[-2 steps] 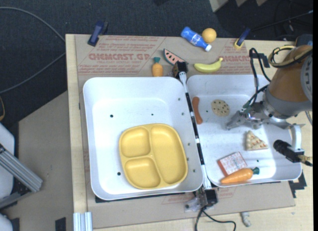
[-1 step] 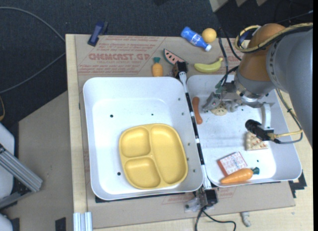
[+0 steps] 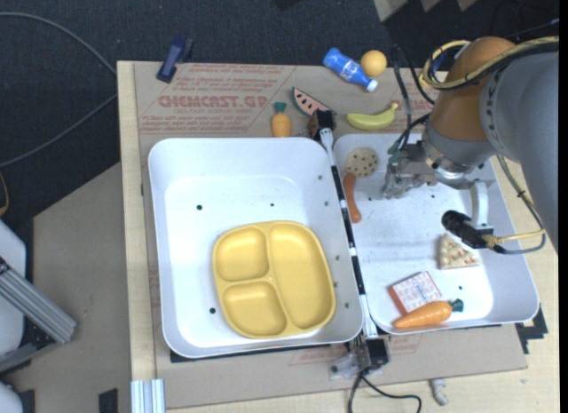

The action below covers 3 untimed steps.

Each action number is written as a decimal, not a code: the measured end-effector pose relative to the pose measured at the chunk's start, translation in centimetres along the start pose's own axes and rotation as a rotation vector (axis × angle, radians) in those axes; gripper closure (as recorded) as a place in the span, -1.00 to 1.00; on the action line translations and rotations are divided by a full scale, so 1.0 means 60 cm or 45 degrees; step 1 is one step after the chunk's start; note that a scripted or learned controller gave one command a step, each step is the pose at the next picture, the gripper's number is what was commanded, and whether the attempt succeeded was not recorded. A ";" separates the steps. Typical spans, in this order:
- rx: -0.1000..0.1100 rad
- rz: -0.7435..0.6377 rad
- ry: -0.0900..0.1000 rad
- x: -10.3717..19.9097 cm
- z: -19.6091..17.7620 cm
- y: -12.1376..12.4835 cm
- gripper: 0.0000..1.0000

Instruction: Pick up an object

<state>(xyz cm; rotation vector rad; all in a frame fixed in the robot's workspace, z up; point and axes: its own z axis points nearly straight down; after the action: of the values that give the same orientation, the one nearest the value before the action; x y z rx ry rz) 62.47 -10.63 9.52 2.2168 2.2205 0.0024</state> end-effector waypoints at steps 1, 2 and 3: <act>0.001 0.000 0.000 0.000 0.000 0.000 -1.00; 0.010 0.001 0.002 0.013 0.018 0.069 -1.00; 0.011 0.002 -0.001 0.022 0.018 0.068 -1.00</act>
<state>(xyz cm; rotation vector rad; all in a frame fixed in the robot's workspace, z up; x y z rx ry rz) 66.56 -9.32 8.45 2.2224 2.2232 -0.0078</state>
